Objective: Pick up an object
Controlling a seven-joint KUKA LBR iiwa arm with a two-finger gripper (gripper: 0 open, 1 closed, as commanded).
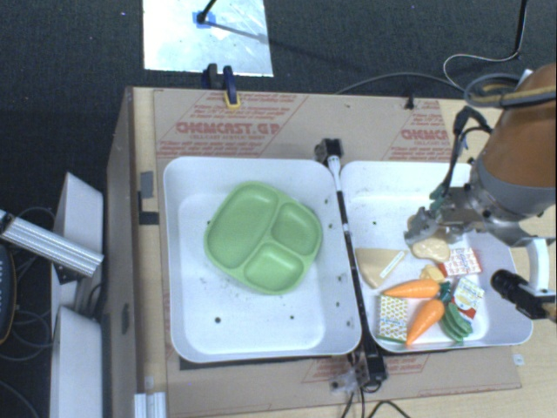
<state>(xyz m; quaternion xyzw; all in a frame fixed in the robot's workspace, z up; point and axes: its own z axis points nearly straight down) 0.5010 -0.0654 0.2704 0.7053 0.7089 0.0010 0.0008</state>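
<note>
The grey metal claw (428, 226) is seen low over the right-hand shallow white bin (383, 197), with a small pale cream rounded piece (430, 250) lying directly beneath and touching its tip; whether that piece is actually gripped cannot be told, and how far the claw stands open cannot be made out either. Just below the claw the likely targets are crowded together: two orange toy carrots with green tops (424, 303), a red-and-white printed packet (462, 260), a patterned yellow card (393, 317) and, down and to the left, a pale yellow wedge (376, 266). The main risk is judged to be a glancing or double contact, since the pieces touch one another and a closing claw could push the cream piece aside or drag a neighbour along. A slip is also likely because the piece is rounded. Open floor is left above and to the left of the claw inside this bin, so a lift straight up is unobstructed, while the dividing rim lies well to the left. Far beyond it, a light green sectioned plastic plate (264, 238) sits in the left-hand white bin (196, 320).
</note>
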